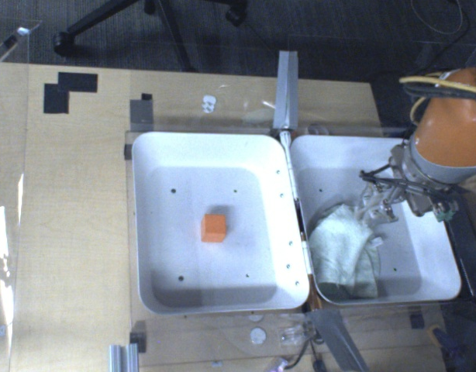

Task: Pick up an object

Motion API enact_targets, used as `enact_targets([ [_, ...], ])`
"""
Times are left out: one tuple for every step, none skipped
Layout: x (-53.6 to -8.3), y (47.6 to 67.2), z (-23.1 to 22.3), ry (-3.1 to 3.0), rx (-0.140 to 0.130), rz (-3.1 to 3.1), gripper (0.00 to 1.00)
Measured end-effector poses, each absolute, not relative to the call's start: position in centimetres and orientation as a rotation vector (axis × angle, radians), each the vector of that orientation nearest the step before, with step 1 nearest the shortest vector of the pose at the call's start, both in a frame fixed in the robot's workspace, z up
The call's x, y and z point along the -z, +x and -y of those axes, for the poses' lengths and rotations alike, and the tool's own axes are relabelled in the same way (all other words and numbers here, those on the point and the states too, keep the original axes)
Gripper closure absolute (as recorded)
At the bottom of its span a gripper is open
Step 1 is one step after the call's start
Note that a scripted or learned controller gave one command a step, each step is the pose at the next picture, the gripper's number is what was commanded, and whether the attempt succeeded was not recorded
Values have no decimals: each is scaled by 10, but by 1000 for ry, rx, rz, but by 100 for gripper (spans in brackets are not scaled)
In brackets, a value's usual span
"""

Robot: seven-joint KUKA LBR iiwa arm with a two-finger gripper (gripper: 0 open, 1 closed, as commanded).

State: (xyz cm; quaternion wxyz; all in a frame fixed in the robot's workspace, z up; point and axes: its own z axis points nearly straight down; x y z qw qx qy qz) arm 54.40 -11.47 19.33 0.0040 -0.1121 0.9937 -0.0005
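- Orange cube [214, 228] sitting alone near centre of left bin [156, 285].
- Crumpled white cloth [340, 248] lying in right bin [436, 289], near divider side.
- Hovering over right bin: gripper [375, 204], just above cloth's upper edge.
- Finger state: cannot tell, nothing visibly pinched.

At the right edge of the frame, the arm [453, 134] is seen as a rounded orange dome over a grey collar. Yellow and black cables [439, 85] are looped above it. Thin metal parts are carried by the gripper [375, 200].
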Motion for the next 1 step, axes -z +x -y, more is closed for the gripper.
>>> enact_targets([
  [-281, 576, 108, -591, 2, -3075, 100],
])
